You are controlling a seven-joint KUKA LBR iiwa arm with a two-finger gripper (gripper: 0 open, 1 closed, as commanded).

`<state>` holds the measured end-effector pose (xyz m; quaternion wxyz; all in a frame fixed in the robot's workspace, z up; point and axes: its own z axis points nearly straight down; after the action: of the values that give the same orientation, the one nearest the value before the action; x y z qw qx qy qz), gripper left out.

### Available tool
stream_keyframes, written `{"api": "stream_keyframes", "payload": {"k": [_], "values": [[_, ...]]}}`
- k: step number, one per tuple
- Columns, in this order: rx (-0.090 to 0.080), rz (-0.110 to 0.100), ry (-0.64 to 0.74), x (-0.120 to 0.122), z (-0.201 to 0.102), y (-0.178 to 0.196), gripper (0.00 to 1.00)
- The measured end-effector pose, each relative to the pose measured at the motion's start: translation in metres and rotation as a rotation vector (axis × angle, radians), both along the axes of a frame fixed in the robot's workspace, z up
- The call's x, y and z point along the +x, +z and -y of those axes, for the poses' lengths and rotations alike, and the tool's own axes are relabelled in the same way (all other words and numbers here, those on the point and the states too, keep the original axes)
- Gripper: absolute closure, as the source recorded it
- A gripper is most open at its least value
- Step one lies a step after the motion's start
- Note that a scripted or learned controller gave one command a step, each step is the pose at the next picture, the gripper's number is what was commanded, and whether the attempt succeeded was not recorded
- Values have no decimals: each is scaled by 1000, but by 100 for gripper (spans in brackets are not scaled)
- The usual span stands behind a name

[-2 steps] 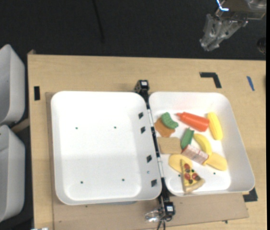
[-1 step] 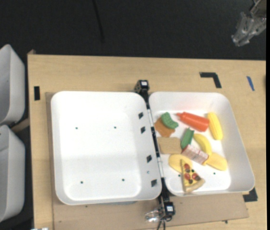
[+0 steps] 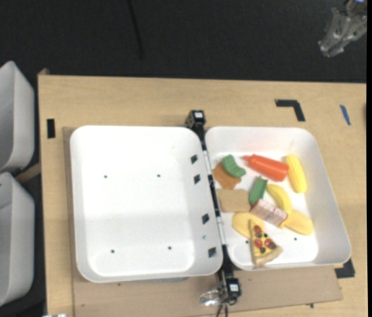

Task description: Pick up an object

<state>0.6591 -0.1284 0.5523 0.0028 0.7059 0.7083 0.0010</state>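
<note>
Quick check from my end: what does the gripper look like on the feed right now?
The gripper appears as a small, pale grey, metallic-looking shape against the dark background at the top right. It is blurred, so no markings can be made out; a hint of teal shows just above it.

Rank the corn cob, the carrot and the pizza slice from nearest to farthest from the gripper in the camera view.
From the gripper, high at the view's upper right:
1. Corn cob, right bin's right side.
2. Carrot, left of the cob.
3. Pizza slice, bin's lower edge.
</note>
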Motion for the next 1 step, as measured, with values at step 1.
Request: {"api": "stream_keyframes", "payload": {"k": [1], "values": [[2,-5,2,-23,-8,-2,100]]}}
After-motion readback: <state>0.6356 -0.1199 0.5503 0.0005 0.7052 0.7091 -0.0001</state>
